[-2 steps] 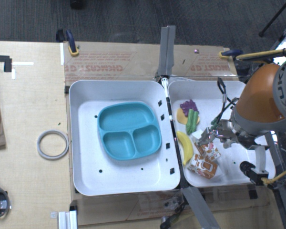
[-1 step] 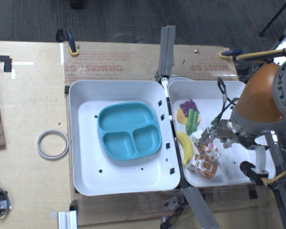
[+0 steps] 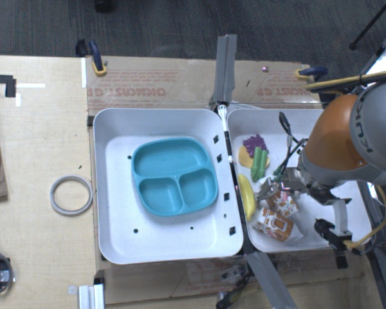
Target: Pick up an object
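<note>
Snack packet [image 3: 278, 219], crinkled, white with orange and red print, lying flat in the right bin [image 3: 321, 242] near the front wall, just right of a banana [image 3: 247, 197]. Long axis running diagonally, from upper left under the gripper [image 3: 270, 188] down toward lower right; printed face up. Likely target, judged from gripper position directly over its upper end; not certain, since banana sits just beside the same spot. Gripper low in the bin, metal parts at or close to the packet's top edge; contact not confirmed. Pincer state: cannot tell, tips lost against the packet's glossy wrinkles and the arm's shadow. Nothing visibly lifted. Step in hand, by judgement: descent or reach for the grasp, pick not yet made. Next move calls for closing squarely across the packet's short axis, catching a fold rather than sliding off the film, then a straight lift clear of banana and bin wall. Also in right bin: purple grapes [image 3: 255, 143], green vegetable piece [image 3: 260, 162]. Left bin [image 3: 109, 172] holding a blue divided plate [image 3: 175, 176].
</note>
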